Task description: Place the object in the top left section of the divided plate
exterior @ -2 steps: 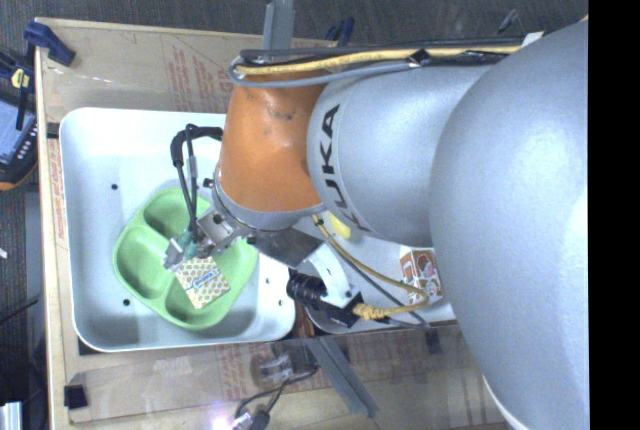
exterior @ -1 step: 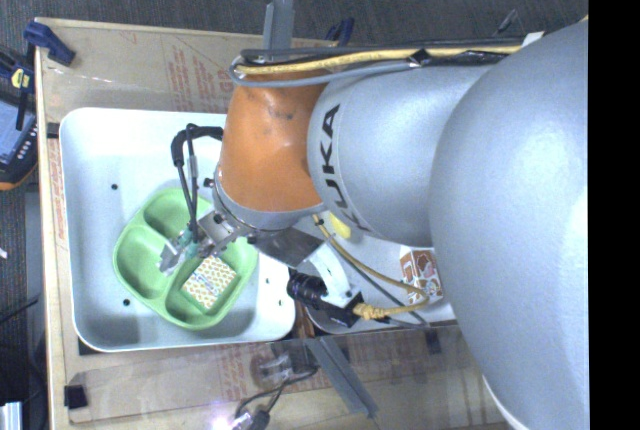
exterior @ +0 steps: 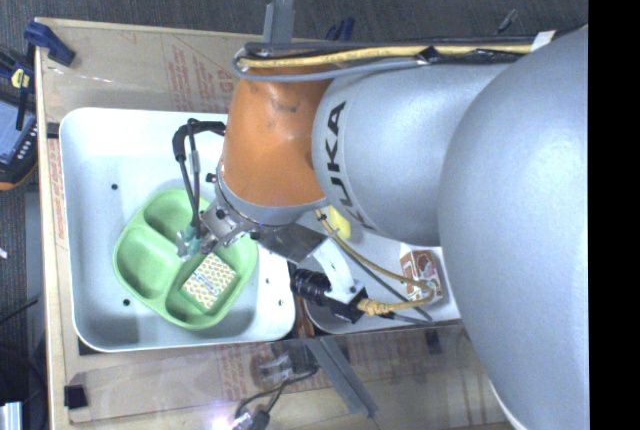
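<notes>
A light green divided plate [exterior: 145, 258] lies in the left white bin [exterior: 90, 158]. A small flat object [exterior: 210, 279] with a yellow and white checked pattern rests in the plate's lower right section as this view shows it. My gripper [exterior: 189, 242] hangs low over the middle of the plate, just above and left of the checked object, near the ridges between the sections. The orange wrist band [exterior: 268, 153] and the grey arm hide the plate's right rim.
The arm covers most of the right bin [exterior: 330, 318]; a brown and white packet [exterior: 422, 271] and a bit of something yellow [exterior: 342, 224] show beneath it. Black cables [exterior: 185, 153] loop by the wrist. Blue clamps [exterior: 45, 40] sit on the bench's wooden edge.
</notes>
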{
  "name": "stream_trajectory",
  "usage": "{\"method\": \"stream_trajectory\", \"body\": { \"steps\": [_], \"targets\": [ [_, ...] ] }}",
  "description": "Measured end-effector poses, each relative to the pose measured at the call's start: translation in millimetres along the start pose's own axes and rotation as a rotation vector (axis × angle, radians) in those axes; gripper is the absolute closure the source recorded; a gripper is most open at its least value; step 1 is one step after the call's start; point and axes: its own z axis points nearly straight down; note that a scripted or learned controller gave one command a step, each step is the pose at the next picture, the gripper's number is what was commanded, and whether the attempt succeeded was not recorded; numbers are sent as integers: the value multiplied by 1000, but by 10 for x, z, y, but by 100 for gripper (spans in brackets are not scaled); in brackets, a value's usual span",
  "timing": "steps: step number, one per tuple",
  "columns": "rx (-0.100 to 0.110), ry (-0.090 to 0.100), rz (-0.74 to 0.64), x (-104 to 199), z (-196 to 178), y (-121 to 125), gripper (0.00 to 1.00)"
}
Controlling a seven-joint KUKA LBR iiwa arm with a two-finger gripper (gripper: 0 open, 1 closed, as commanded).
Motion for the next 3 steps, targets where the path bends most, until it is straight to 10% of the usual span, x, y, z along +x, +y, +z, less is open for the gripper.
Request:
{"method": "stream_trajectory", "body": {
  "steps": [1,2,3],
  "targets": [
    [0,0,0,1,0,0,0],
    [1,0,-4,-1,-97,7,100],
    [1,0,-4,0,-97,8,0]
  ]
}}
